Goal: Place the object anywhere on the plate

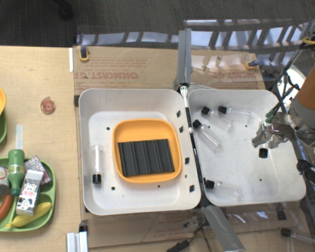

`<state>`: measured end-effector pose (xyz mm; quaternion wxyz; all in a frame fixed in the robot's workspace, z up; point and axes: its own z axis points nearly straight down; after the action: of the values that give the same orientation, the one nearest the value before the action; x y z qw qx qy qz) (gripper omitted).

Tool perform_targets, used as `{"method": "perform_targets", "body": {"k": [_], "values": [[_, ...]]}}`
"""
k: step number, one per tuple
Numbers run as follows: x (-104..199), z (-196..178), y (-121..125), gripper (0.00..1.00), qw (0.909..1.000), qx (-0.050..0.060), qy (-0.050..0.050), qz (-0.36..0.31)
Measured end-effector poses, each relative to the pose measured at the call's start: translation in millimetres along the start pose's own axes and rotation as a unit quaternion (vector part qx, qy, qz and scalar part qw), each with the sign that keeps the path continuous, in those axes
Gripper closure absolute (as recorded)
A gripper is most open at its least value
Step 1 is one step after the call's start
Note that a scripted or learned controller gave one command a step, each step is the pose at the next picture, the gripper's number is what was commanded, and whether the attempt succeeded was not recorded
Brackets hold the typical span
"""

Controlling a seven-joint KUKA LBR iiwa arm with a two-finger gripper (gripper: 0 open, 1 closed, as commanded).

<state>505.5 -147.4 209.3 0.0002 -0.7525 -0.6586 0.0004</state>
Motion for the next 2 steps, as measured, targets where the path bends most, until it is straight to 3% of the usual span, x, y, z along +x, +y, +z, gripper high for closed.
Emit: {"method": "perform_targets", "body": {"k": [1, 2], "values": [[-38, 4, 77, 1.00, 0.9963, 0.001, -0.001, -0.086], [-41, -36, 151, 1.00, 0.9626, -0.002, -0.002, -0.271]]}}
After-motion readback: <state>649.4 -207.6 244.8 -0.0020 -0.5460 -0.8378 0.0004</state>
